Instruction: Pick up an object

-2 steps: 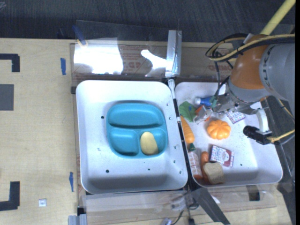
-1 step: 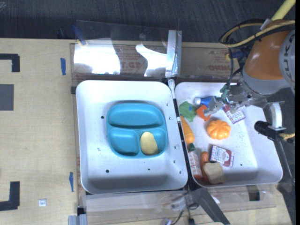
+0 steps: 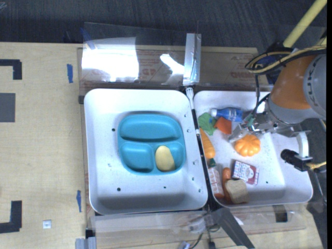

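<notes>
— Gripper sits low in the right bin, at its upper middle, the arm coming in from the right. Is it holding something?

— Hard to say; its fingers are lost in clutter, so their spread cannot be told. An orange pumpkin lies just below it, touching or nearly so.

— What else is near?

— A blue bottle and green piece to its left, a carrot by the divider (upright along it), a red packet lower down.

— And the left bin?

— A blue tray with a yellow lemon in its lower right compartment.
</notes>
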Controlling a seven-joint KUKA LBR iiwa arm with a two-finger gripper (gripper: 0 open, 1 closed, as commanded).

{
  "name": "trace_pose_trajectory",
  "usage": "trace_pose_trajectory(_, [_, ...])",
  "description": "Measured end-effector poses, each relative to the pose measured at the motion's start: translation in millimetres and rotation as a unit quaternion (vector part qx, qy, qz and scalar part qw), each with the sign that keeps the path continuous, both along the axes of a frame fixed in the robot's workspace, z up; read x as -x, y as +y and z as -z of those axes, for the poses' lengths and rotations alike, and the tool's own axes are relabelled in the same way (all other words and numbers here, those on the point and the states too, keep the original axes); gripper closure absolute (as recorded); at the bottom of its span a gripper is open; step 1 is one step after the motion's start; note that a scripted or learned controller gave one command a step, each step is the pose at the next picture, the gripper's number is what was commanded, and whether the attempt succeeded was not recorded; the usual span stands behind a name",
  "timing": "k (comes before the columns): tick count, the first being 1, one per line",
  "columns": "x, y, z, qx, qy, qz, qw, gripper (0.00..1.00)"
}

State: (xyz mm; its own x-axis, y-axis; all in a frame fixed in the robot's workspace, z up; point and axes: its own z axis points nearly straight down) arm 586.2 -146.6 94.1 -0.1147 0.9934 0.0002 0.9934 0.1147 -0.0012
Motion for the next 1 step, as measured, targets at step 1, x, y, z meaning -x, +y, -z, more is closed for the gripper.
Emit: trace_pose_trajectory(1, [1.6, 0.0, -4.7, -0.0009, 0.004, 0.0, 1.0, 1.0])
